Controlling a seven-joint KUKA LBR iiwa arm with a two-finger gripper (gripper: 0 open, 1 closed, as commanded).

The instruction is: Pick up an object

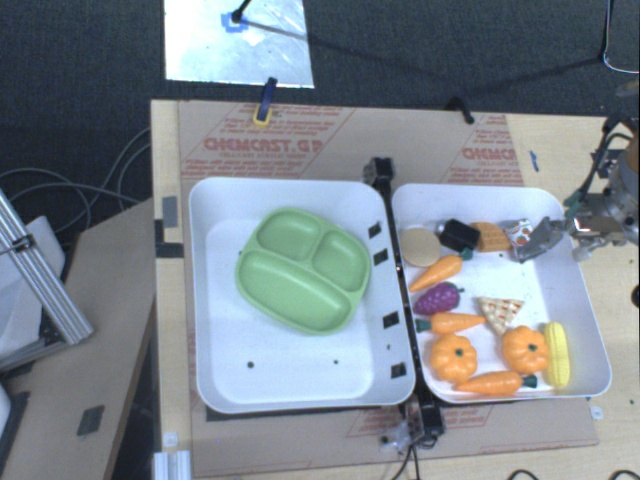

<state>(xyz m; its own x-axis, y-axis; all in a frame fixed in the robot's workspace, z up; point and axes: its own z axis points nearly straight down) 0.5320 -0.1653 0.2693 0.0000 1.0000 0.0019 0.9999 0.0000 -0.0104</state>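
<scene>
— What is sitting in the left bin (215,298)?

— A green divided plate (303,269) is lying there, a little above the middle, tilted, touching no wall.

— And in the right bin (590,338), starting from its left side?

— Along the top left, a tan round piece (421,245) is lying beside a black block (459,234), with a toasted-looking orange piece (490,236) just to the block's right. Below them a carrot (436,272) is slanting toward the divider, a purple eggplant (438,297) is sitting under it, and a second carrot (455,321) is lying under that. Lower still, a small pumpkin (452,356) is resting near the front left, a third carrot (492,383) is stretching along the front wall, a pizza wedge (501,313) is lying mid-bin, and another pumpkin (524,348) is touching a yellow corn cob (557,353) at the right.

— Where is your hand?

— My gripper (528,239) is reaching in from the right, hanging over the upper right part of that bin. The toasted piece and the black block are lying just to its left; the pizza wedge is lying below it, apart.

— Is it gripping anything?

— I am seeing nothing between my fingers, and whether they are spread or pressed together I cannot tell.
</scene>
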